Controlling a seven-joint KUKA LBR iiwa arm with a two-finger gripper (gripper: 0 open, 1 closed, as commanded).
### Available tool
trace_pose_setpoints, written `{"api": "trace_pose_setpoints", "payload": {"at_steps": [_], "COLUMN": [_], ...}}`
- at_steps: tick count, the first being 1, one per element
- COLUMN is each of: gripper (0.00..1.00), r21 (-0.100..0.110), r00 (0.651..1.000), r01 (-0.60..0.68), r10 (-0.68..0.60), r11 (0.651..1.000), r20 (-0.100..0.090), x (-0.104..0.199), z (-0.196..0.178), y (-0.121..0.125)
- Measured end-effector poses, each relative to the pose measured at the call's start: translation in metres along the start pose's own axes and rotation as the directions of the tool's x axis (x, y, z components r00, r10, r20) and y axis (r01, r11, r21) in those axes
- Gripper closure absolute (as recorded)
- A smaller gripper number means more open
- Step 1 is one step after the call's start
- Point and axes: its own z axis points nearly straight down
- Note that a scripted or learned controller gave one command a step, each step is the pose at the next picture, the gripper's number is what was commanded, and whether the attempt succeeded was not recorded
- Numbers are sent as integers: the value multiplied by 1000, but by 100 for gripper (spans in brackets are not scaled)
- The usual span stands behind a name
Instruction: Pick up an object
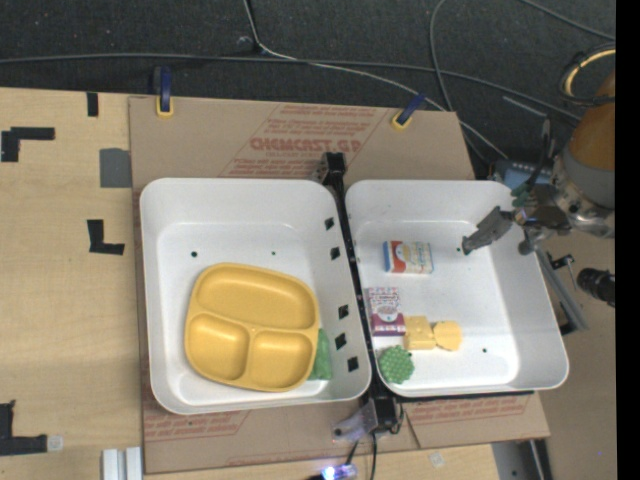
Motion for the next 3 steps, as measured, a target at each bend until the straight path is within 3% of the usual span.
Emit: {"api": "trace_pose_setpoints", "payload": {"at_steps": [1, 3], "gripper": [0, 0], "r21": [-10, -5], "r00": [1000, 1000], "r01": [3, 3], "r10": [-3, -3], "r11": [1000, 1000], "r20": [2, 1], "x": [0, 3], "z": [-6, 103], "y": [2, 5]}}
